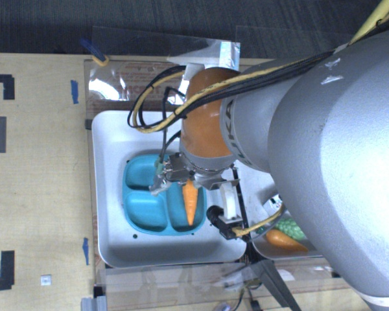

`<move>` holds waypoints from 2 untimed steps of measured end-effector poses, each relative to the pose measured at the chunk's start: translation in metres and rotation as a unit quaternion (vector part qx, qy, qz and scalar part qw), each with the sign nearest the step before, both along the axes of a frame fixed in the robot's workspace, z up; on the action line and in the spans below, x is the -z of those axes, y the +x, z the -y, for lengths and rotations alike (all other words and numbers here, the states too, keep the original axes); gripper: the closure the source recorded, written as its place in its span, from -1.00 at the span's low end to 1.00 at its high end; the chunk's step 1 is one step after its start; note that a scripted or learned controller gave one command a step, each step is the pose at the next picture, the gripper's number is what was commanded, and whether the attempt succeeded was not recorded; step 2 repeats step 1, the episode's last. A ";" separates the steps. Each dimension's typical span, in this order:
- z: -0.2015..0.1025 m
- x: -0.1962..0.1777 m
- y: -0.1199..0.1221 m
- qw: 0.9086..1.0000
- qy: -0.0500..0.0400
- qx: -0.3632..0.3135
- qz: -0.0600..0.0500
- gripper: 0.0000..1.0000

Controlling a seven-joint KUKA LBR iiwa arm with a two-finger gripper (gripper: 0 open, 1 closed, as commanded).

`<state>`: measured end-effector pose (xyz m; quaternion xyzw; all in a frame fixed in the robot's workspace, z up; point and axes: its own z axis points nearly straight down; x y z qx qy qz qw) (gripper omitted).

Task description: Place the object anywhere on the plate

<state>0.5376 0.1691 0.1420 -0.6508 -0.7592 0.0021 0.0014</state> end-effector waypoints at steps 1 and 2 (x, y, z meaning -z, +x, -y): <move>0.028 -0.043 0.057 0.988 0.000 -0.157 0.003 -1.00; 0.028 -0.043 0.057 0.988 0.000 -0.157 0.003 -1.00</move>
